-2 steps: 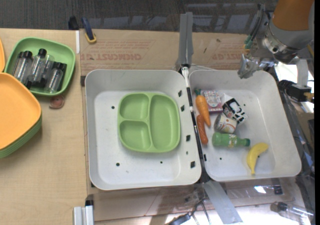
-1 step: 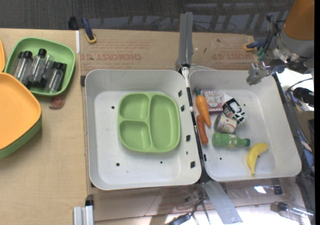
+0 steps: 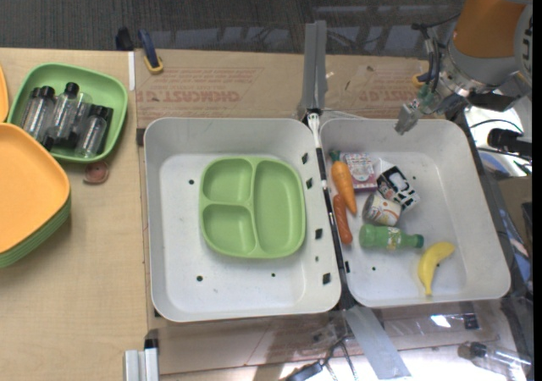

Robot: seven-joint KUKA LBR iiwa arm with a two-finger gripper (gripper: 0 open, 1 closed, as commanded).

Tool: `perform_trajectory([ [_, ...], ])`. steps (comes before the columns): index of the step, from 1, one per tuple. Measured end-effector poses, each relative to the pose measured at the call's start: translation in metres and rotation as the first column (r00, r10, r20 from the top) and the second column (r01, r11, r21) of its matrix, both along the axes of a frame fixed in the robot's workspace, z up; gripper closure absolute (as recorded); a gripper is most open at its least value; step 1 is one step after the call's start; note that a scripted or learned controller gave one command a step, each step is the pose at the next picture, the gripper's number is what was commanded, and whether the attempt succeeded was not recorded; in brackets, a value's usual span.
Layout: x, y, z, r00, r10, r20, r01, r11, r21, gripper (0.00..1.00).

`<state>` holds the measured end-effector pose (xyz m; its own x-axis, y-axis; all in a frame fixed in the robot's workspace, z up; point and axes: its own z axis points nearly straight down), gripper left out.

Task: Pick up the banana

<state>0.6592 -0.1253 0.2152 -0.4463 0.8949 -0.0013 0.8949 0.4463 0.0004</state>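
Observation:
A yellow banana [image 3: 433, 264] lies in the right bin [image 3: 483, 176], near its front right corner, just right of a green bottle [image 3: 389, 239]. My gripper [image 3: 409, 117] hangs over the back edge of the right bin, well behind the banana, with nothing seen in it. The arm's orange band [image 3: 494, 7] is at the top right.
The right bin also holds two carrots [image 3: 341, 189], a small cup [image 3: 381, 209], a black-and-white object [image 3: 398, 186] and a pink packet [image 3: 361, 168]. A green divided plate [image 3: 252, 206] sits in the left bin [image 3: 169, 227]. A green tray of vials [image 3: 68, 113] and orange plates [image 3: 30, 193] lie far left.

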Motion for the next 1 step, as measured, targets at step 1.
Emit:
perform_trajectory([
  [1,-0.011,-0.0492,-0.019,1.0,0.027,-0.001,-0.027,1.0,0.0,1.0],
])
